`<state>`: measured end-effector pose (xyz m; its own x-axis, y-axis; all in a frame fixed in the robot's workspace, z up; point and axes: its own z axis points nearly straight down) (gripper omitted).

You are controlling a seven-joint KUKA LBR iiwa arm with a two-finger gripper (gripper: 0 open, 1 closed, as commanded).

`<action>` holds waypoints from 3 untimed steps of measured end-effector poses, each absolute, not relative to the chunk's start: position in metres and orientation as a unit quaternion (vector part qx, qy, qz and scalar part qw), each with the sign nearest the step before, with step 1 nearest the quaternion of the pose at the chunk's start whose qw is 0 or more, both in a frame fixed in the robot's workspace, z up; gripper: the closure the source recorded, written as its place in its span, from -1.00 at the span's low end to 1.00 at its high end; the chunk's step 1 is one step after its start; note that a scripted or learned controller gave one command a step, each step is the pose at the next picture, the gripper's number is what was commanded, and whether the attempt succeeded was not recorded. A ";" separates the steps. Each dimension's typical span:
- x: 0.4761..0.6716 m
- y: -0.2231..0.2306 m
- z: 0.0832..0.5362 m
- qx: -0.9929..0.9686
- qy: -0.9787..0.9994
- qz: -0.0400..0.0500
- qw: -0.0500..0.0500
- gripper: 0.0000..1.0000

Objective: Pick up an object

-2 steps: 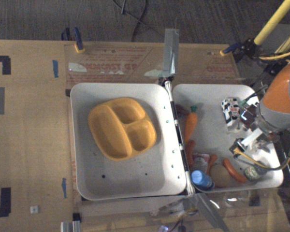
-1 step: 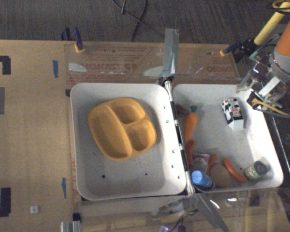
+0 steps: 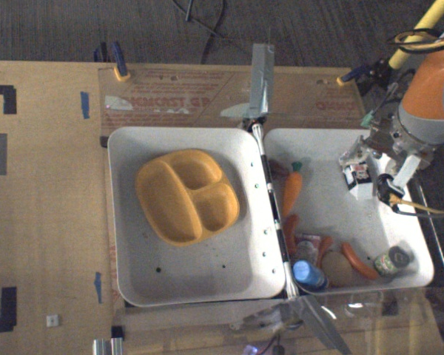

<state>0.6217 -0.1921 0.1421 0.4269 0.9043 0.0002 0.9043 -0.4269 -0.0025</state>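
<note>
Left bin (image 3: pixel 126 220): smooth matt white plastic. In it, divided plate (image 3: pixel 186 196): yellow-orange matt plastic. Bench (image 3: pixel 44 198) beside that bin: raw matt cardboard-like board with blue tape bits. Right of that bin, carrot (image 3: pixel 292 191) looks smooth orange plastic.

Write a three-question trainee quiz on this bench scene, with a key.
1. True or false: the yellow divided plate lies in the left bin.
2. Which bin holds the carrot?
   A. left bin
   B. right bin
3. Fill in: the pincer hovers over the ___ bin.

Key: 1 true; 2 B; 3 right.
</note>
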 end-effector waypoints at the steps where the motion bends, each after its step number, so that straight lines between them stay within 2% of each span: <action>1: 0.562 -0.213 0.192 -0.850 -0.527 0.000 0.001 -1.00; 2: 0.539 -0.207 0.349 -0.746 -0.666 -0.001 -0.002 -1.00; 3: 0.532 -0.208 0.204 -0.801 -0.599 0.000 0.000 -1.00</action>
<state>0.5323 -0.2081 0.2043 0.2834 0.9590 0.0001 0.9590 -0.2834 -0.0002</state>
